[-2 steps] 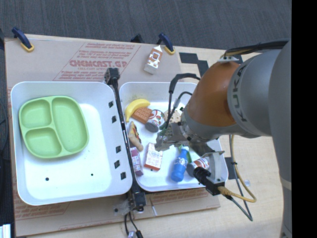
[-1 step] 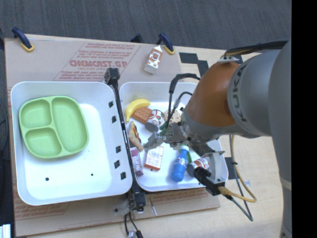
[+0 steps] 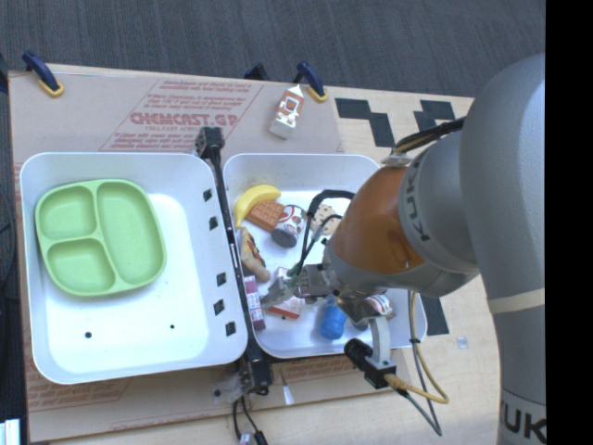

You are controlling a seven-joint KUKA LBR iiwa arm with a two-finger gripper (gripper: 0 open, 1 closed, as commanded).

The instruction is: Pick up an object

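**Pincer low over the clutter in the right bin, nothing visibly held**

Nearest the camera, at the right bin's [image 3: 306,162] front edge, a blue object [image 3: 332,323] lies just beside the wrist, towards the arm's side. A little to its left rests a red-and-white piece [image 3: 283,311], its long axis running roughly across the picture.

The pincer [image 3: 293,287] hangs directly above this piece and close to it. The wrist hides too much to tell whether it is released or clenched, and nothing shows as gripped. My judgement is that the red-and-white piece is the likeliest target: it sits just under and slightly nearer than the pincer, so a short drop would meet it, with the jaws best set across its long axis.

Beyond lie a brown toy [image 3: 253,254], a grey lump [image 3: 283,237] and a banana [image 3: 257,196]. In the left bin [image 3: 139,336] sits a green divided plate [image 3: 97,235]. Farthest off, a small carton [image 3: 288,111] stands on the tabletop [image 3: 454,378].
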